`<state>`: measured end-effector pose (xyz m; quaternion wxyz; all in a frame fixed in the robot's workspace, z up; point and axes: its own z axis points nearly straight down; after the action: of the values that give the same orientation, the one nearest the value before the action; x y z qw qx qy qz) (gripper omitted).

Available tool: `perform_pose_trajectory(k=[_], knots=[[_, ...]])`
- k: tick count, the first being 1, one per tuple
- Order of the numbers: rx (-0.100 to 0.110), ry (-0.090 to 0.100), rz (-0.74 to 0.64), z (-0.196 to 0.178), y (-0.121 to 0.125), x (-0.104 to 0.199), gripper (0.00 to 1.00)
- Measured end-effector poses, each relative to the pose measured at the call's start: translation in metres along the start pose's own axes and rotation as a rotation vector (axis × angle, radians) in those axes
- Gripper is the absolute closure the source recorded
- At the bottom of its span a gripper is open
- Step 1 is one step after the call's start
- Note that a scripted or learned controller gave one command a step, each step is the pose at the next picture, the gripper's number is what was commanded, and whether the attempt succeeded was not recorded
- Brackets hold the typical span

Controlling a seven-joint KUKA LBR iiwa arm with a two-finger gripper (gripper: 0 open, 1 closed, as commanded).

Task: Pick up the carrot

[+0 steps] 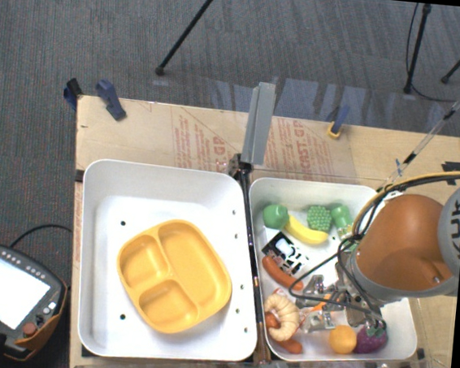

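With the gripper (328, 300) low in the right bin (339, 191), finger state indeterminable, align it along the carrot (279, 272) lying just left of it, beside the black-and-white card (287, 251), avoiding the croissant (283, 317) below the carrot.

High slanted view over both bins (97, 206)
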<state>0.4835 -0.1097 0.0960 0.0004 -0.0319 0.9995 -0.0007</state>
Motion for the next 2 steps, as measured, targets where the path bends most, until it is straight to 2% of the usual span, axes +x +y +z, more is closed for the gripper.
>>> perform_pose_trajectory(k=[1,2], knots=[[0.000,-0.011,0.068,-0.1203,0.0054,-0.0064,1.00],[-0.002,0.000,0.067,-0.1157,0.0064,-0.0043,0.00]])
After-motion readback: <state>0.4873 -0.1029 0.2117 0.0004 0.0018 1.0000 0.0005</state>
